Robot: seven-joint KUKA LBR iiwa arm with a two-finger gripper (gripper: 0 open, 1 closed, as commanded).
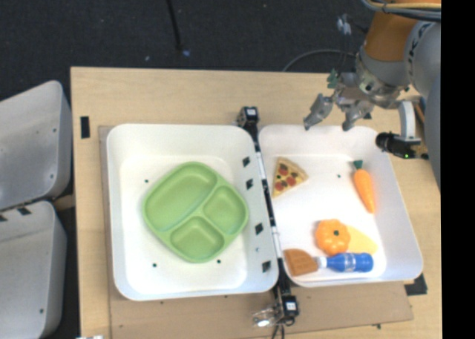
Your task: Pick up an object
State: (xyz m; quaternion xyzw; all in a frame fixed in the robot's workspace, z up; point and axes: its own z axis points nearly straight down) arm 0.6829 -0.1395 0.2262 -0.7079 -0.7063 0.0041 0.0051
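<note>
Open claw point(332, 117) above right bin point(393, 182)

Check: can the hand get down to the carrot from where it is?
Probably yes. The hand hovers open above the right bin's far edge; the carrot lies alone, nothing on it.

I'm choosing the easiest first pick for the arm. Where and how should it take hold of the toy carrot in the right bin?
Grip the carrot across its thicker orange body, just below the green top, coming straight down from above. It lies flat and apart from the other toys, its length running roughly up and down the view, so the open gripper should probably close across its narrow width.
</note>
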